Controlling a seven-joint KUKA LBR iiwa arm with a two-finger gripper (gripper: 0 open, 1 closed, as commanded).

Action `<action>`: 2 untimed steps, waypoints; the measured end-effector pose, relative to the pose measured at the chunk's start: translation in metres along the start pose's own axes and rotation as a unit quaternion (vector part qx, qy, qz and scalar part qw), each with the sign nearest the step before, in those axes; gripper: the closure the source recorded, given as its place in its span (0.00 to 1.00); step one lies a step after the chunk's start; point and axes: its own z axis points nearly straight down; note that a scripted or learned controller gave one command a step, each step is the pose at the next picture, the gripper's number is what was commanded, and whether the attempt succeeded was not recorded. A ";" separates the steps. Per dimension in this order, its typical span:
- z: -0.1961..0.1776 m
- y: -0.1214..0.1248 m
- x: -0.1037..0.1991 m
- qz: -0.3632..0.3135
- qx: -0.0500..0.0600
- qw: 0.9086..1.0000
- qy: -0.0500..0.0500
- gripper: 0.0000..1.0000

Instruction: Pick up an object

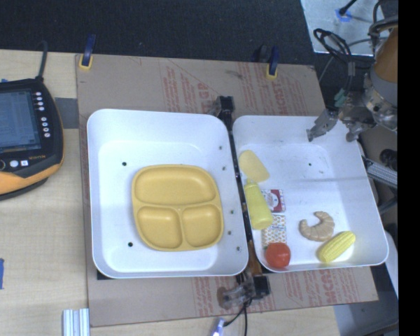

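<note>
The tool [334,127] hangs over the far right corner of the right bin [350,166], its two fingers spread apart with nothing between them. The croissant [318,226], corn cob [335,246] and tomato [277,255] lie near the bin's front edge, well apart from it. The tomato may roll away, and the corn touches the wall, so a finger could hit the rim.

— Any words you can make out?
— Red print runs along the brown cardboard sheet [196,82] (too faint to read); the handheld pendant's screen [10,121] is a blur too.
</note>
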 end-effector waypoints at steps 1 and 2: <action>0.118 -0.028 0.065 -0.001 0.001 1.000 0.000 0.00; 0.123 -0.121 0.076 0.000 0.001 1.000 0.000 0.00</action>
